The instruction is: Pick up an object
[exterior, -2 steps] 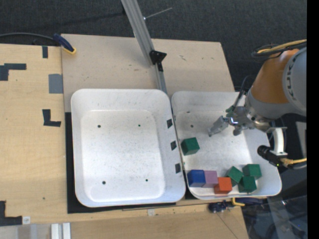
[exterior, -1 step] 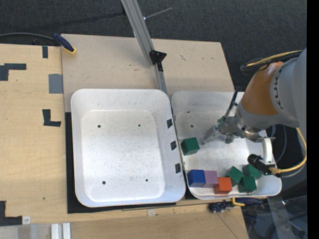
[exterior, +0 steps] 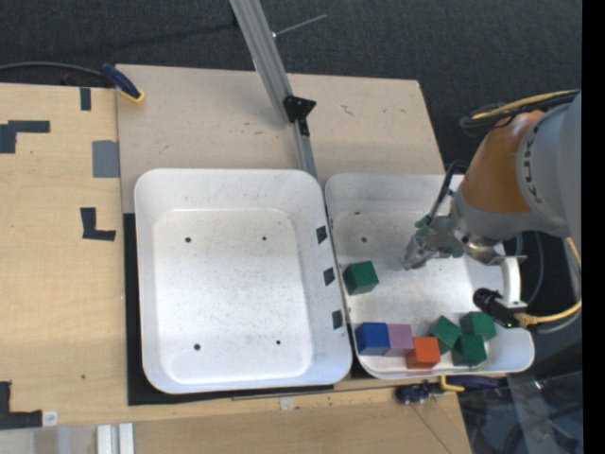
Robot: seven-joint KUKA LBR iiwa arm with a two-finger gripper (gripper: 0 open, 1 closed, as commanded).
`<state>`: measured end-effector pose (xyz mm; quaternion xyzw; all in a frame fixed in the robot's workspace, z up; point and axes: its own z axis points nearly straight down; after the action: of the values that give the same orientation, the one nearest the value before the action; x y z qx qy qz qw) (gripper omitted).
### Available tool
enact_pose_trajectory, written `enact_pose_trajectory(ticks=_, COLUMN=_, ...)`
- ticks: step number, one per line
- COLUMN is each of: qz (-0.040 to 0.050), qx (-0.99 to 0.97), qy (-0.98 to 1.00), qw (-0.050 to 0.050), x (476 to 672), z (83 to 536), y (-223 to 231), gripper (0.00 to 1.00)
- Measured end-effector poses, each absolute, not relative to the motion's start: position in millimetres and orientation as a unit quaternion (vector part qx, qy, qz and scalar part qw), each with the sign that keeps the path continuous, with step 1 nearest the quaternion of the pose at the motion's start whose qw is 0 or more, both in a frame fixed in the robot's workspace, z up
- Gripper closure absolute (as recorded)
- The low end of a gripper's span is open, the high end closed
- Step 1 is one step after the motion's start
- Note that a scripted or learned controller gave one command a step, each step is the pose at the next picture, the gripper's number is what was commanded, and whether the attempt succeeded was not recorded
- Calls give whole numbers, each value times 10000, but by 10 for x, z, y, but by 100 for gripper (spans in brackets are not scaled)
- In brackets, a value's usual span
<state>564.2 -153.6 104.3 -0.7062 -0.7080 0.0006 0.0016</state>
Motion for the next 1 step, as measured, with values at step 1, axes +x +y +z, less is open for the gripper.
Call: enact_pose_trajectory(ticks=1, qz=-11, qx=-7064, qy=-7078, qw=-10, x=5598, z=1575, y=-1440, gripper=100)
